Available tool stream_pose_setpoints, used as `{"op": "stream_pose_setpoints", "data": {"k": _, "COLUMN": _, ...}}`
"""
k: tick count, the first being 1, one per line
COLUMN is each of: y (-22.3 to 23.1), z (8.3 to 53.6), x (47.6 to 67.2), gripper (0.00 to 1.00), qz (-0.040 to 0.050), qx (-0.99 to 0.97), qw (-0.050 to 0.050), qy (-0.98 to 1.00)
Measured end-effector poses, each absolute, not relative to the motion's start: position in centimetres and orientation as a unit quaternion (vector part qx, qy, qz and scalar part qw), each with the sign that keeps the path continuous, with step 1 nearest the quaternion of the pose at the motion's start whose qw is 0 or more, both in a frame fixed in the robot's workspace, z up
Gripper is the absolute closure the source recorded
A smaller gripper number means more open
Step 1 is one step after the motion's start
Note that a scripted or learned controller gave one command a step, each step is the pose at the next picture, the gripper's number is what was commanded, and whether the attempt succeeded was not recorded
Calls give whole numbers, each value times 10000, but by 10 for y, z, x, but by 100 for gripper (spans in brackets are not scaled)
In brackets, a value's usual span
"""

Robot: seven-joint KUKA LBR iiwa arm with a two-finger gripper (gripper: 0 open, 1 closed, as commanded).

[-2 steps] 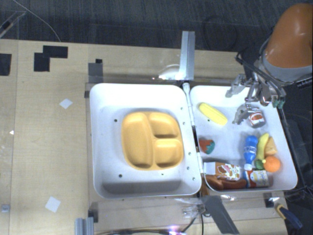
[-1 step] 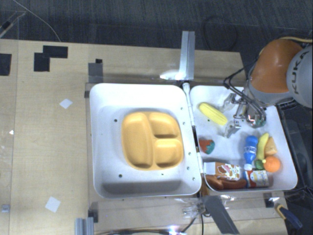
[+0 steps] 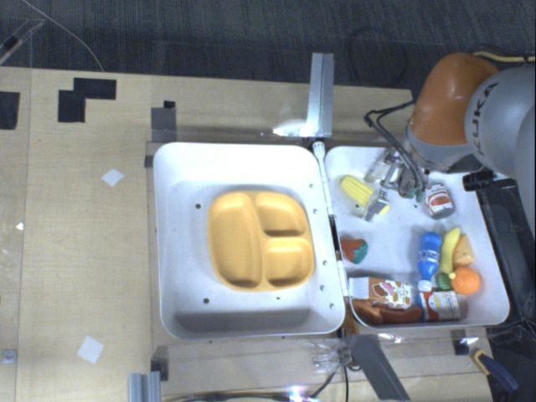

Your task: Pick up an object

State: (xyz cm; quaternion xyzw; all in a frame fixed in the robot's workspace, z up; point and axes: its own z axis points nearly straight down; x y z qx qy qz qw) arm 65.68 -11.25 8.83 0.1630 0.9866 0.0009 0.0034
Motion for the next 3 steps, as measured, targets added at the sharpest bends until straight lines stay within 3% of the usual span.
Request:
{"op": "stream_pose_setpoints", "data": {"k": 1, "y": -111, "z": 104, "x": 662, "gripper": 100, "qz": 10, "qx": 1596, "qw": 124, "qy": 9871}}
{"op": "stream_pose_setpoints", "data": {"k": 2, "y": -101, "z": 174, "x": 665, "gripper": 100, "qz": 14, "qx": 2234, "qw": 82, "qy": 9747}}
{"op": "stream_pose_setpoints", "data": {"k": 3, "y": -38, "z": 200, "x": 656, "gripper": 100, "qz": 22, "qx": 3127, "qw": 44, "qy": 9498}}
